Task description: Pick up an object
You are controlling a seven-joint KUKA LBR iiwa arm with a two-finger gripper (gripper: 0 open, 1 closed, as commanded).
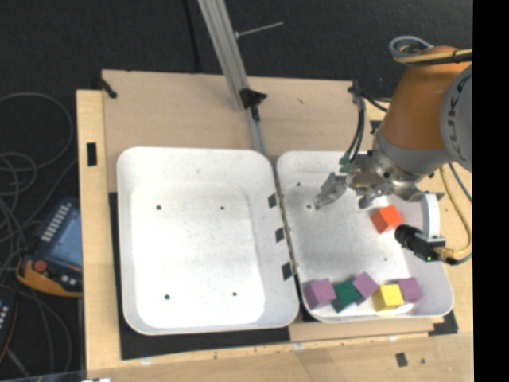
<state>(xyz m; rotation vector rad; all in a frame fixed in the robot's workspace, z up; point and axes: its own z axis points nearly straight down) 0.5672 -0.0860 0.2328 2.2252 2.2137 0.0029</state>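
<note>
Gripper (347,191) with fingers spread wide and holding nothing above right bin (334,241), orange block (386,218) just beside it, likely nudged aside if descent lands off-centre.

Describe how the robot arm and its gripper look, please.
The arm has a broad orange band with grey casing beside it. Dark cables run down its side. The gripper is grey metal, and a small black part with a green light hangs near it.
</note>
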